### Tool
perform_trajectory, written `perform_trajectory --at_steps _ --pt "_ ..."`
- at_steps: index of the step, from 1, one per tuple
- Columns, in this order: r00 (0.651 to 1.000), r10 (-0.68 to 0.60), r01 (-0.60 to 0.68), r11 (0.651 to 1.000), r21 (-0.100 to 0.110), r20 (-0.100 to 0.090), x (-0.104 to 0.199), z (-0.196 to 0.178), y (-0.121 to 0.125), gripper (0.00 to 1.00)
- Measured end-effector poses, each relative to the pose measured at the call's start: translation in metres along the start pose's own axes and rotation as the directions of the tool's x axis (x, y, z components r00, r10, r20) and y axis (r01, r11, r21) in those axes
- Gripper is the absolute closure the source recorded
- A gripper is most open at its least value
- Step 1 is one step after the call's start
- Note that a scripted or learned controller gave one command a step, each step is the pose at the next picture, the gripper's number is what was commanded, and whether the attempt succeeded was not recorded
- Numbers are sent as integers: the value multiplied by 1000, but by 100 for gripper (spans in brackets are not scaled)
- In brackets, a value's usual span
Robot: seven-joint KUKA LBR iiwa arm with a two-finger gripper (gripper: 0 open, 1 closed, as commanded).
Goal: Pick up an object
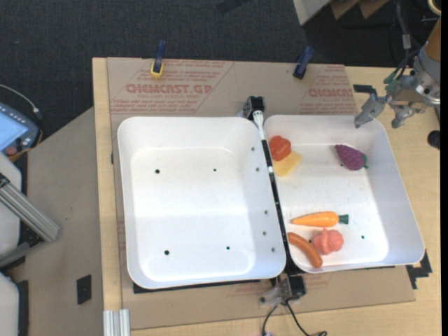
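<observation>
The right bin (392, 187) holds several toy foods. A purple piece (350, 157) lies near its far right side. A red piece (280, 146) and a yellow piece (288, 164) sit together by the left wall. Toward the front lie an orange carrot (318, 220), a pink piece (327, 241) and a reddish sausage (305, 250). My gripper (382, 117) hangs open above the bin's far right corner, with nothing between its fingers, up and to the right of the purple piece.
The left bin (140, 187) lies beside the right one, with a black divider clip (254, 106) at the far end of their shared wall. Blue clamps (303, 62) hold the cardboard base at the back.
</observation>
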State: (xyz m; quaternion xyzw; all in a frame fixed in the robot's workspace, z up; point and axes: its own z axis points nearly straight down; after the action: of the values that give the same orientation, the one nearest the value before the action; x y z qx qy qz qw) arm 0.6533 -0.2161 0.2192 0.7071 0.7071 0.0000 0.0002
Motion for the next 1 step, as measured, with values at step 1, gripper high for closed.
perform_trajectory --at_steps 1 --pt "1000 -2 2 1000 10 -13 -2 136 -4 0"
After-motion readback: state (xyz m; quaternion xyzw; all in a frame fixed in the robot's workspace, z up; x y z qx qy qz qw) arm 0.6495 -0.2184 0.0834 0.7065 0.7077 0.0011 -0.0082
